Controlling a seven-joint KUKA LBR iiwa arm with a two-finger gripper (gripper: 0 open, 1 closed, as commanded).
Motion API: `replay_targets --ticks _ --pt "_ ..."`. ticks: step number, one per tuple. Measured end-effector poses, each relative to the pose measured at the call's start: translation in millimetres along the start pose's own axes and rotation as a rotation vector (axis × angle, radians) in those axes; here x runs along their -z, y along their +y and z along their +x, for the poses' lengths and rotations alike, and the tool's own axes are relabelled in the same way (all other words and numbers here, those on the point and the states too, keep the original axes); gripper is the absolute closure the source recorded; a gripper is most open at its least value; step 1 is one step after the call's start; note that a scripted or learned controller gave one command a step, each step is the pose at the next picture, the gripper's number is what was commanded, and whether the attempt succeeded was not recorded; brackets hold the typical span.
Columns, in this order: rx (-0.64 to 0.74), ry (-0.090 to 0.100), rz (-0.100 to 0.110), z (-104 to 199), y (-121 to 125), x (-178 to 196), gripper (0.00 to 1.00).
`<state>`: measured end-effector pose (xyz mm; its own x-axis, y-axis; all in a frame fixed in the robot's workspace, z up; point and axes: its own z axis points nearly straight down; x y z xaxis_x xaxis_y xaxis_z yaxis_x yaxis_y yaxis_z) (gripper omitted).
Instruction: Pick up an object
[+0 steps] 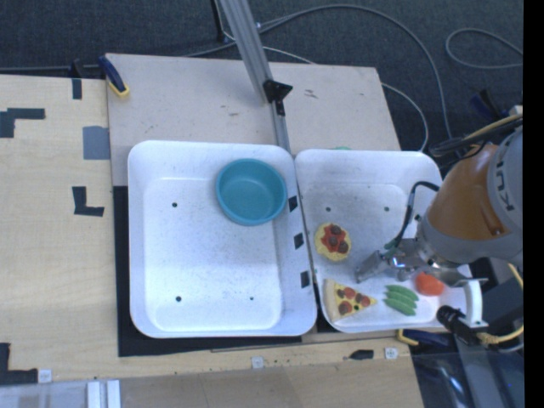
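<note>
White bins sit side by side on the table; the right bin (pixel 357 172) holds a round tart (pixel 333 240), a pizza slice (pixel 348 298), a green pea pod (pixel 400 299) and an orange piece (pixel 430 286). The jaws (pixel 374 268), empty, hang over that bin between tart and pod; whether parted, I cannot tell. A blue bowl (pixel 251 191) rests in the left bin (pixel 161 253).

Two bins sit side by side on the bench (pixel 340 100). The left bin (pixel 170 296) holds a bowl (pixel 251 191) in its far right corner. In the right bin (pixel 357 177), a tart (pixel 333 240) lies near the left wall, a pizza slice (pixel 347 298) nearer the front, a pea pod (pixel 401 299) to its right, and the gripper (pixel 374 268) above them.
</note>
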<state>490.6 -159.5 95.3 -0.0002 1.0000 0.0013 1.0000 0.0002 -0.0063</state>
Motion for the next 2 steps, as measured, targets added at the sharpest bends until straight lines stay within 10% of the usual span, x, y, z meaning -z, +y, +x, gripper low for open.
replay_targets --ticks 1,2 --pt "0.0 -0.002 -0.008 0 1 -5 0.0" --pt "-0.001 -0.003 -0.01 -1 1 6 1.0"
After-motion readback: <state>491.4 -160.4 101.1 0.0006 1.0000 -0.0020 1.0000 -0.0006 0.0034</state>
